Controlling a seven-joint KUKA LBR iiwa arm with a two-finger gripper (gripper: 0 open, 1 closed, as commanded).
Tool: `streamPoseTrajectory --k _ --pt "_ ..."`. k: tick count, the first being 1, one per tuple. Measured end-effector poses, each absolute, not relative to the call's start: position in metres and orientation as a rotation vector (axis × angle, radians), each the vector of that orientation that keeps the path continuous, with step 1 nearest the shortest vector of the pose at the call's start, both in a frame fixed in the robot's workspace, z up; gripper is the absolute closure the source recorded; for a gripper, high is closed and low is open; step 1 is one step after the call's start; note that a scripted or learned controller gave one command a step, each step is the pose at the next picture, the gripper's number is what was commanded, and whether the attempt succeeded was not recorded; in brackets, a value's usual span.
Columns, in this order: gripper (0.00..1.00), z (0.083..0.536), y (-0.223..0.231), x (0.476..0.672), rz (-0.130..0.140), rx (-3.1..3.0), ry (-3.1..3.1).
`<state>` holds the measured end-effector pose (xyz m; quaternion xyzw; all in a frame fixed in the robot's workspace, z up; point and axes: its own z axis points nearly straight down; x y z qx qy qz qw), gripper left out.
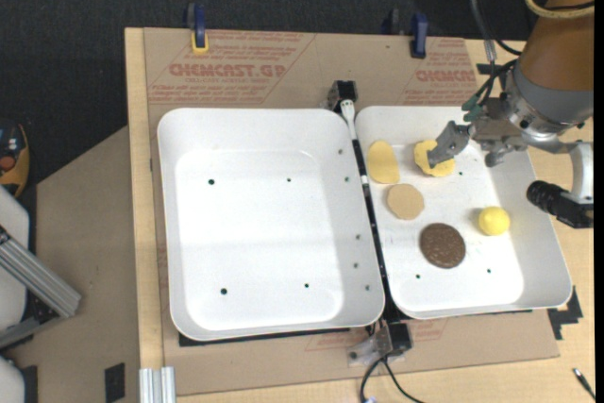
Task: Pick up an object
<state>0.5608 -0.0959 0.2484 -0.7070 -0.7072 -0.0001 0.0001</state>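
The right bin [528,288] holds several food-like pieces. A yellow oblong piece [382,161] lies near the divider. A tan disc [405,201] sits just below it, and a dark brown disc [442,244] lies further toward the front. A small yellow ball [493,221] rests to the right. A yellow chunk [431,159] lies at the back of the bin. My gripper [475,146] hangs low over the bin's back right with its fingers spread open. Its left finger [452,141] overlaps the yellow chunk's right edge. Nothing shows between the fingers.
The left bin [189,146] stands beside the right one, both on a cardboard sheet [236,61] clamped at the back. A black fitting [342,93] sits at the top of the divider. The arm's grey and orange body [557,61] looms over the right bin's back corner.
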Motion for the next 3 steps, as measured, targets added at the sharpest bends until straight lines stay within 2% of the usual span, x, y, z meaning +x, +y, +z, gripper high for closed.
streamPoseTrajectory --k 1,2,3 --pt "0.0 0.213 -0.038 0.565 0.003 -2.212 -2.223" --pt "0.0 0.264 -0.013 0.57 -0.007 -2.22 -2.229" --pt "0.0 0.383 0.081 0.567 -0.023 -2.213 -2.24"
